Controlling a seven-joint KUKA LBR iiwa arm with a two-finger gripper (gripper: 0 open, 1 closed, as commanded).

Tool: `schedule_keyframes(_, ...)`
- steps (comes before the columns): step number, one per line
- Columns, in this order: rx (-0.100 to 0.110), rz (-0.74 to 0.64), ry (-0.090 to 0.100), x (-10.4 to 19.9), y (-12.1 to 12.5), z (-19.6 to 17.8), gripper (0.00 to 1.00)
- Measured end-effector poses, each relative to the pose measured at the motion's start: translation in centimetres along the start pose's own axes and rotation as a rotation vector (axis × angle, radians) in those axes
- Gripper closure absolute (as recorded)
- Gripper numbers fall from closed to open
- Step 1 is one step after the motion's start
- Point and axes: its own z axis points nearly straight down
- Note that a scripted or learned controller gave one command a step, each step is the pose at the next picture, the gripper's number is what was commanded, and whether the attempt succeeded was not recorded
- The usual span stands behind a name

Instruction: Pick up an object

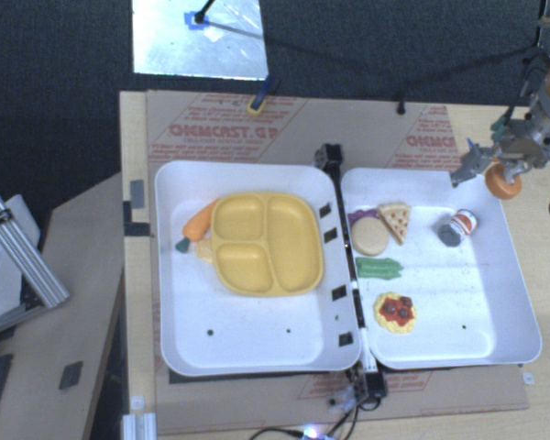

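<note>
Two white bins sit on the bench, and my jaws (502, 178), clamped on an orange ball (504, 184), hang above the right bin's (509, 337) upper-right corner.

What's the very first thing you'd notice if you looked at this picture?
The big yellow divided plate in the left bin stands out most, with a toy carrot tucked against its left edge. In the right bin lie toy foods: a pizza slice, a round cookie, a green pea pod and a small red-topped pizza. The end effector hangs over that bin's far right corner.
</note>
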Motion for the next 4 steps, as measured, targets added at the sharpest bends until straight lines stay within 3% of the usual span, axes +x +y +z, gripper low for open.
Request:
schedule_keyframes(2, 0.002, -0.002, 0.000, 0.7, 0.4, 10.5, 0.00)
schedule_keyframes(4, -0.008, 0.001, -0.002, 0.9, 0.2, 13.0, 0.00)
